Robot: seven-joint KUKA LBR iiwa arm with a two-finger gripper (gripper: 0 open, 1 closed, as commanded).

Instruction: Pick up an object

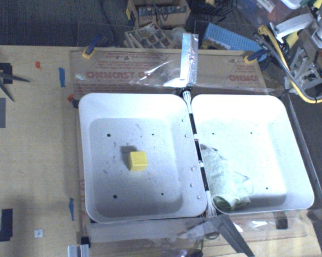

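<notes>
A small yellow block lies on the floor of the left bin, a little left of its middle. In the right bin, a pale rolled cloth lies along the left wall. Its rolled end rests at the near left corner.
A clear plastic sheet with red lettering lies behind the bins, with a shiny metal strip standing on it. Cables and clutter crowd the back right. Bare wooden bench stretches to the left of the bins.
</notes>
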